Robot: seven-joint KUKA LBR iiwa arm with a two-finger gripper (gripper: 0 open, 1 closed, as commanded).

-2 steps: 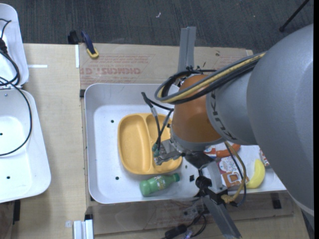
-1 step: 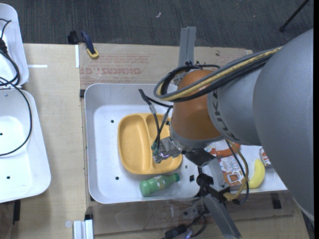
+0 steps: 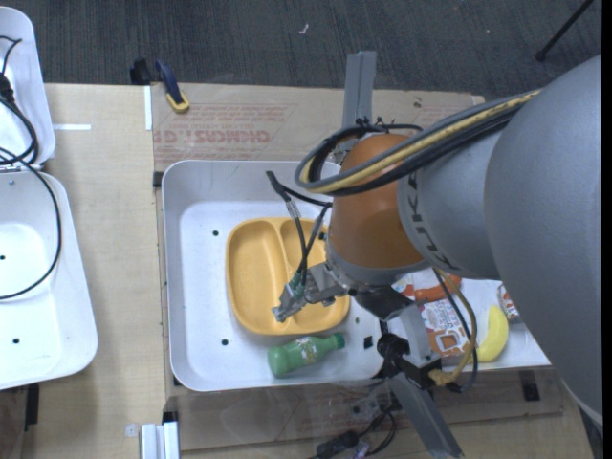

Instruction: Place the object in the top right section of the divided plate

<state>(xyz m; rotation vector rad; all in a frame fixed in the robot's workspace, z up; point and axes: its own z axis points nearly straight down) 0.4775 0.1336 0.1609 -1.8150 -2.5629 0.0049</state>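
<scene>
A yellow divided plate (image 3: 256, 273) lies in the white bin (image 3: 196, 285); its right part is hidden under the arm. The arm's orange band (image 3: 375, 204) hangs over the plate's right side. The gripper (image 3: 292, 304) reaches down over the plate's lower right part, near its front rim. I cannot make out anything between its fingers. A green bottle (image 3: 304, 352) lies on its side on the bin floor just in front of the plate.
A banana (image 3: 493, 335) and a white-and-orange packet (image 3: 442, 325) lie at the right of the bin, partly under the arm. A second white bin (image 3: 38, 285) with black cables stands at the left. Cardboard (image 3: 229, 122) lies behind the bin.
</scene>
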